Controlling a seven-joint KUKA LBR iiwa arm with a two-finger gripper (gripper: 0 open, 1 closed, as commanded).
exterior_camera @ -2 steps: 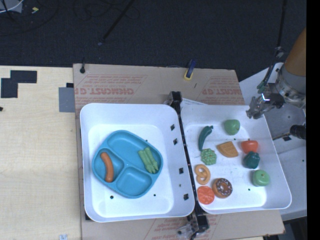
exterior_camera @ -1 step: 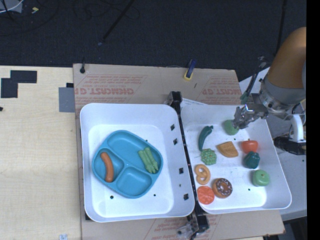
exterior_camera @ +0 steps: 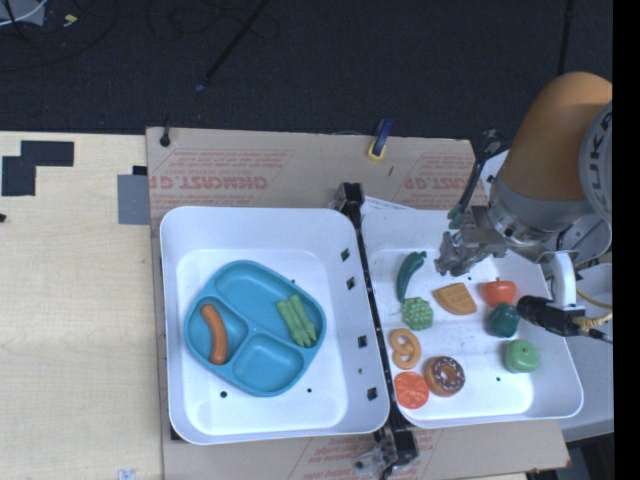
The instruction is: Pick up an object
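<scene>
The pickings are all in the right bin (exterior_camera: pixel 560 408), and they lie close together: a green chilli pepper (exterior_camera: pixel 408 271) nearest the divider, a broccoli floret (exterior_camera: pixel 417 314) just below it, an orange wedge-shaped piece (exterior_camera: pixel 456 299) beside that, then a red tomato (exterior_camera: pixel 498 291), a dark green pepper (exterior_camera: pixel 502 320) and a green apple (exterior_camera: pixel 521 356) toward the right wall. Along the front sit a pretzel (exterior_camera: pixel 404 347), a chocolate donut (exterior_camera: pixel 444 375) and an orange-red slice (exterior_camera: pixel 411 390). The gripper (exterior_camera: pixel 452 258) hangs over the upper part of that bin, between the chilli pepper and the tomato, above the wedge; from this angle I cannot tell how wide the claw stands, and nothing shows in its grasp. Here's the danger, as I read it: with pieces this crowded, a descent could land on the gap between two and shove both aside, or catch the flat wedge by its edge and let it slip. Rounded ones like the tomato may roll away. Over in the left bin (exterior_camera: pixel 185 408), the blue tray (exterior_camera: pixel 250 373) with its sausage (exterior_camera: pixel 214 332) and green beans (exterior_camera: pixel 297 319) sits well apart from all this
</scene>
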